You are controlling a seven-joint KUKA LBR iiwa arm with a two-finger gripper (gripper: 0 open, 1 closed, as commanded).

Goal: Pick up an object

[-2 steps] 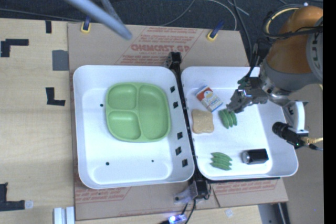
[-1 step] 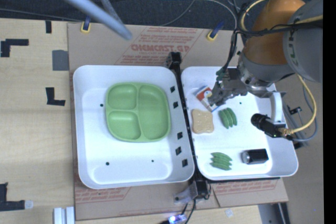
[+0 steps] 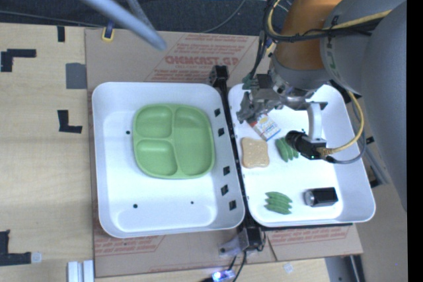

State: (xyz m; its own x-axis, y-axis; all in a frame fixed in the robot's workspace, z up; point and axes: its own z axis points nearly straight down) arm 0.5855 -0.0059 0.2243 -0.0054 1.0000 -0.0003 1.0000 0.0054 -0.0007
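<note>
The gripper (image 3: 254, 109) hangs low over the right bin (image 3: 350, 205), at about ten o'clock within it, close to the divider between the two bins. Its tip sits just above a small white carton with red print (image 3: 267, 128), and whether the fingers are spread or pressed together cannot be told from this slanted look down, since the wrist and its cabling cover them. Nothing can be seen between them, so by my reading no object has been picked up yet; the task seems to be at the approach or descent step, with the closing and the lift left to do. The candidates all lie on the floor of the right bin: the carton directly under the tip, a tan slice of toast (image 3: 254, 152) just beside it toward six o'clock, a green pea pod (image 3: 287, 148) near the bin's centre, a second green pod (image 3: 278, 203) toward six o'clock, and a small black block (image 3: 321, 196) at about five o'clock. The left bin (image 3: 109, 162) carries a green divided plate (image 3: 174, 141), well apart from the arm. The carton looks the likeliest target.
</note>
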